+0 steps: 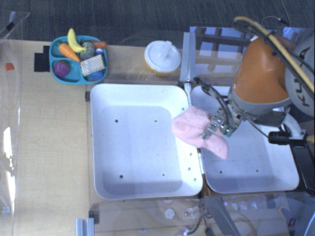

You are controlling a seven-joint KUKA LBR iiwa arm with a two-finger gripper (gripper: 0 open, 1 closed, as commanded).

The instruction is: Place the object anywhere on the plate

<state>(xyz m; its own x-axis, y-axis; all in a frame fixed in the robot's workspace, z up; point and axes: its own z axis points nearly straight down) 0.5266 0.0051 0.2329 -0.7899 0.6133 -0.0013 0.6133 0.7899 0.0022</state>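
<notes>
Pink cloth point(197, 129), soft and crumpled, lies draped across the divide between the two white bins: we see approx. half of it over the right edge of the left bin point(133, 141) and the rest hanging into the left edge of the right bin point(256, 176), w/ a lower flap reaching down toward that bin's floor. Gripper point(215, 128) sits directly on the cloth's right portion, tip pointing down-left; its fingers meet the fabric, but we cannot tell from this angle whether they are spread or pressed together, nor whether any fabric is pinched between them. Arm point(263, 75), grey w/ orange band, comes in over the right bin's top-right corner and covers much of that bin's upper area. Blue divided plate point(74, 78) rests on the bench point(44, 146) near its top-left corner, well apart from the cloth and outside both bins, just beyond the left bin's top-left corner. The plate's compartments carry toy food: a yellow banana point(74, 41), an orange carrot point(67, 51), a purple item point(61, 69) and a speckled sponge-like block point(93, 65). A round white lid point(163, 56) on a yellow base stands on the bench by the left bin's top-right corner.
</notes>
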